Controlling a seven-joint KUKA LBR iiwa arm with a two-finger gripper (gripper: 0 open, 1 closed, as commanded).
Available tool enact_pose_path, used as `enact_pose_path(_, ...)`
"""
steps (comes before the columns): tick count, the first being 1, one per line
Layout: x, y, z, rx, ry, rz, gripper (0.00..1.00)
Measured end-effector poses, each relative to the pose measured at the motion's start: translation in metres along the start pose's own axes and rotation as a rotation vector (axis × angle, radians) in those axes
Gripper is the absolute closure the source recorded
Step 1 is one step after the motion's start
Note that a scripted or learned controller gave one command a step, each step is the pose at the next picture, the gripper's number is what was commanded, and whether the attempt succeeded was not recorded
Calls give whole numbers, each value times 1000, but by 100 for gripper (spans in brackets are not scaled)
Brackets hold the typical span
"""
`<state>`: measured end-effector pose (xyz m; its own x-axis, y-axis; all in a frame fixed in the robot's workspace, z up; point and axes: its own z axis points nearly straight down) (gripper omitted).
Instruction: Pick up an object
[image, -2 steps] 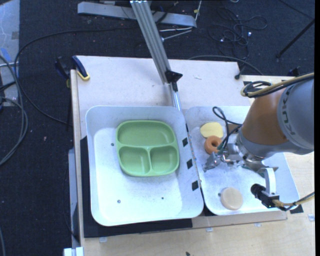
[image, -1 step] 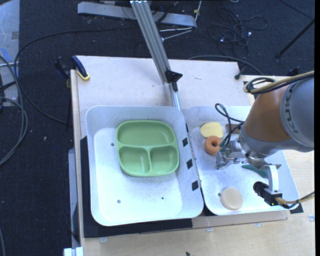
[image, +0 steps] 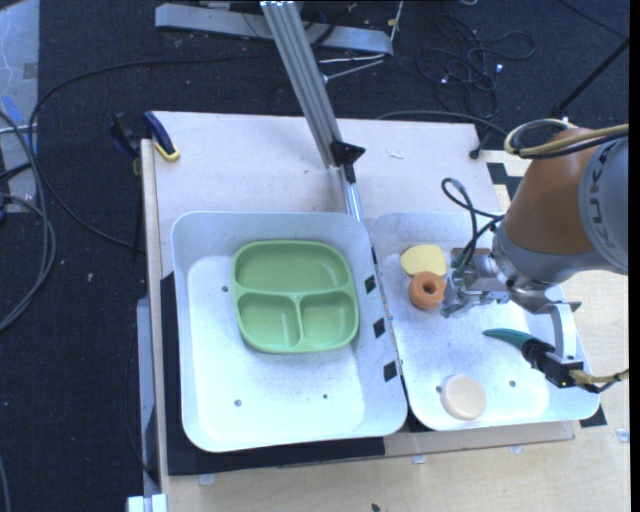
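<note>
- The gripper (image: 452, 296) sits low in the right bin (image: 420, 395), just beside the orange ring (image: 428, 289), which lies near that bin's left wall with the yellow piece (image: 423, 260) touching or almost touching its far side.
- Whether the fingers are open or closed cannot be told here; the wrist and its metal parts blur into one another, and nothing shows clearly between them.
- Likely risk: since the ring is small and round, a closing move from its right side could push it toward the bin wall or against the yellow piece instead of trapping it.
- A second risk: a grasp that catches both ring and yellow piece would be unsteady, and one could slip out on the lift.
- The cream disc (image: 464, 397) and the teal-handled tool (image: 520, 343) lie well apart from the ring, so they seem unlikely to interfere.
- The ring lies flat with its hole facing up; being round, it has no real long axis or pointing direction.
- The green divided plate (image: 296, 296) rests in the left bin (image: 200, 330) on the desk (image: 240, 150), away from the action.
</note>
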<state>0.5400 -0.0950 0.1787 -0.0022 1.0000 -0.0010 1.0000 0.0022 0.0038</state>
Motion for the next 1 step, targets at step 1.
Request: enact_pose_path(1,8,5,-47,-2,0,-1,100)
